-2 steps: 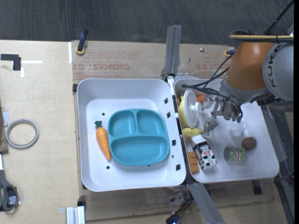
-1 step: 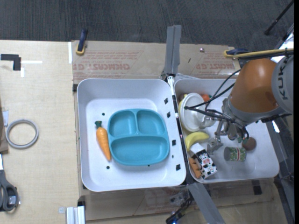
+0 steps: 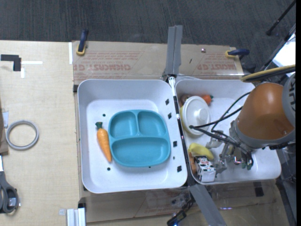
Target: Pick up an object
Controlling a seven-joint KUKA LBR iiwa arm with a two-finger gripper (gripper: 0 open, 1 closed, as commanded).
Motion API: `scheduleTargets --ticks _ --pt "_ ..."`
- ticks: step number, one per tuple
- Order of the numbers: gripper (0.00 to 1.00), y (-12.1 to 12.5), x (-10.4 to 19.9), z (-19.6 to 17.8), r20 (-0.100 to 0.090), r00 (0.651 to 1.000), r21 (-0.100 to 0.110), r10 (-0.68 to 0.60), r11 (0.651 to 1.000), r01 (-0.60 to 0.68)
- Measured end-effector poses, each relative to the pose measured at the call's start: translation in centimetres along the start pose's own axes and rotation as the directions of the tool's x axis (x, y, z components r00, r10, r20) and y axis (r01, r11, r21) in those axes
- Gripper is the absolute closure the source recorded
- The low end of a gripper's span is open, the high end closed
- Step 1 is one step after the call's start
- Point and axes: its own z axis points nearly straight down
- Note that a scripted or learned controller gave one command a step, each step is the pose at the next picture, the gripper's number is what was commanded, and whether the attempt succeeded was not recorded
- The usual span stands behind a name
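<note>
We saw the desk [image 3: 37, 93] carrying two shallow white bins side by side. The left bin [image 3: 89, 102] held a teal divided plate [image 3: 139, 138] near its middle, and an orange toy carrot [image 3: 104, 143] with a green top lay just beside the plate's left edge, its tip pointing toward the near side.

The right bin [image 3: 221, 86] held the clutter of small things. A white bowl [image 3: 196, 114] sat toward its far left corner, with an orange-and-red toy [image 3: 205, 99] tucked behind it. Nearer to us lay a yellow banana [image 3: 201, 150], and just in front of the banana stood a small white boxy object [image 3: 205, 169] with dark and red markings, close to the bin's near left corner.

The arm [image 3: 265, 114] reached in from the right, its orange band looming over the right bin, with black cables running from it toward the bowl. The hand [image 3: 229, 155] hung low inside the right bin, just to the right of the banana and the boxy object. We could not tell how far it was open, nor whether anything sat within it, as its metal parts blurred together.

On the desk to the left of the bins lay a grey ring [image 3: 21, 134].
</note>
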Motion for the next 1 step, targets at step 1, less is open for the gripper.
scheduleTargets --ticks 1 --pt "0.0 -1.67 -12.39 -6.91 0.005 1.0 0.0 -0.002 1.0 0.002"
